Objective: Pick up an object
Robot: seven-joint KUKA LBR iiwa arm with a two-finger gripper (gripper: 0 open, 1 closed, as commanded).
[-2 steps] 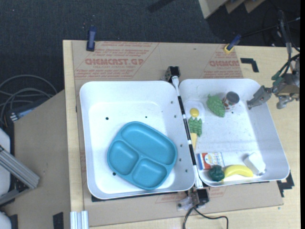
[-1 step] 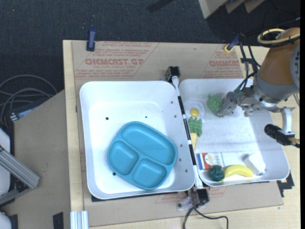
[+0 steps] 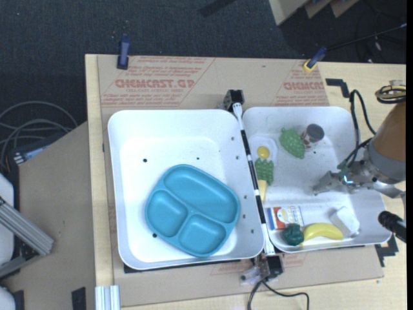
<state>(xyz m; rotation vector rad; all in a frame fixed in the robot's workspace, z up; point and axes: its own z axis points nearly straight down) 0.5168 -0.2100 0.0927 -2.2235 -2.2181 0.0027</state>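
Observation:
The right bin (image 3: 335, 118) holds several small objects. A green leafy toy (image 3: 293, 142) lies at the back next to a small grey cylinder (image 3: 314, 133). A yellow piece (image 3: 263, 152) and a green bumpy piece (image 3: 264, 170) sit by the left wall. Along the front are a printed card (image 3: 284, 216), a dark green lump (image 3: 293, 234), a yellow banana (image 3: 322, 232) and a white block (image 3: 346, 219). My gripper (image 3: 330, 182) reaches in low from the right over bare bin floor, above the banana and white block in the picture, touching none of the objects.
The left bin (image 3: 129, 134) holds a blue divided plate (image 3: 191, 208). A black divider strip (image 3: 248, 166) runs between the bins. The arm's orange band (image 3: 391, 134) is at the right edge, with cables (image 3: 358, 112) behind it. Cardboard (image 3: 161, 82) lies under both bins.

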